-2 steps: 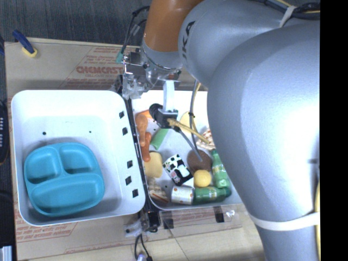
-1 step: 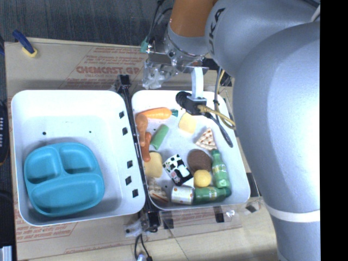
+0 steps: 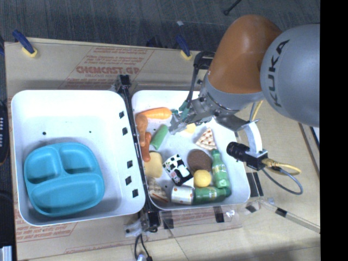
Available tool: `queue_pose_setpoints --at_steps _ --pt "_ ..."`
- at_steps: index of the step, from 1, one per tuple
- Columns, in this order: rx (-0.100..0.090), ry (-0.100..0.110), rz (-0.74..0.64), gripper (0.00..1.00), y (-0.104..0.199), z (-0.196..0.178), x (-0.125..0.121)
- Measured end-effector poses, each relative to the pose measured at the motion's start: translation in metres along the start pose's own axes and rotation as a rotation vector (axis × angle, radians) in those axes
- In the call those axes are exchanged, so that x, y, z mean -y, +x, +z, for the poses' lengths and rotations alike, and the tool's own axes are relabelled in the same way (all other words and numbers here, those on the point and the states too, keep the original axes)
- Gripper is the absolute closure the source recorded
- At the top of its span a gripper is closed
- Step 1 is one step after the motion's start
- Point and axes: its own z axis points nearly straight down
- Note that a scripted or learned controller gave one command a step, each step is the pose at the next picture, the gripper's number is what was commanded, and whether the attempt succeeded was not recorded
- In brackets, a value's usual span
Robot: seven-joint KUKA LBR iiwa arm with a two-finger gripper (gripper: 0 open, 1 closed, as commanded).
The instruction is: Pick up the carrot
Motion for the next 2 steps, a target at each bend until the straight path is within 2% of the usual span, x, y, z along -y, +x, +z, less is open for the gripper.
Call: queue_pose_setpoints --at_steps 1,2 --pt "-0.002 0.002 0.121 1.0 0.023 0.061 -0.002" --pt "0.0 -0.001 0.284 1.0 0.022 0.036 -0.049"
